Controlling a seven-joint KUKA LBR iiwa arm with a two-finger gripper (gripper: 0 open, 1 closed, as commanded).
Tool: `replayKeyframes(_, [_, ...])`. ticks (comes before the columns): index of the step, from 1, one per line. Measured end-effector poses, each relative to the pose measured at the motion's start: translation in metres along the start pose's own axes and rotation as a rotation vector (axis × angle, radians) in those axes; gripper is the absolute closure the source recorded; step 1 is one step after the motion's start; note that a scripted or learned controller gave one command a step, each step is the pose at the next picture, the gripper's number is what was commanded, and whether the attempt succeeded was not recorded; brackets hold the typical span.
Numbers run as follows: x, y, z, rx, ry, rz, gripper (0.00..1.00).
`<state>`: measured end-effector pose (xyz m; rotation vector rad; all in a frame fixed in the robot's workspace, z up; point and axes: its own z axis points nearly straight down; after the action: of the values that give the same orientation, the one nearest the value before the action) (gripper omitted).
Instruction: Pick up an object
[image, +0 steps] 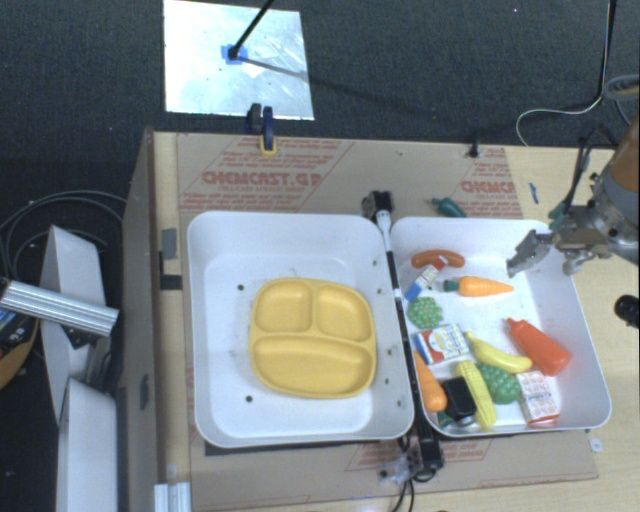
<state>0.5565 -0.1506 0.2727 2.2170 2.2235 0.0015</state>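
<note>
From my remote seat I saw the gripper (548, 250) hanging over the far right edge of the right bin (590, 345), its grey fingers (526, 254) spread apart with nothing between them. The arm came in from the right, and the claw sat above bare white floor, near the tip of a carrot (481, 287) but apart from it.

The right bin carried all the loose items. A sausage (437, 259) lay near its far edge, with the carrot just in front of it. A green bunch (425, 311) lay against the left wall, and a small box (441, 345) sat just nearer than that. A banana (499, 355) lay at a slant in the middle, touching the box. A red bottle (538, 345) lay toward the right wall. At the near edge I made out a second carrot (430, 387), a corn cob (479, 392), a black object (459, 398), a green piece (500, 383) and a red-and-white carton (539, 395), all crowded together so that I could not tell which touched which.

The left bin (220, 300) held a yellow tray (312, 335) with three compartments, set in its middle.

A green marker (449, 207) lay on the bench (300, 170) just beyond the right bin's far edge.
</note>
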Motion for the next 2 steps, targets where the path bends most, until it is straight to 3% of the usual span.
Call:
replayKeyframes(1, [-0.018,-0.066,0.121,0.003,0.001,0.002,0.0])
replayKeyframes(2, [0.027,-0.07,0.188,0.0,0.001,0.0,0.0])
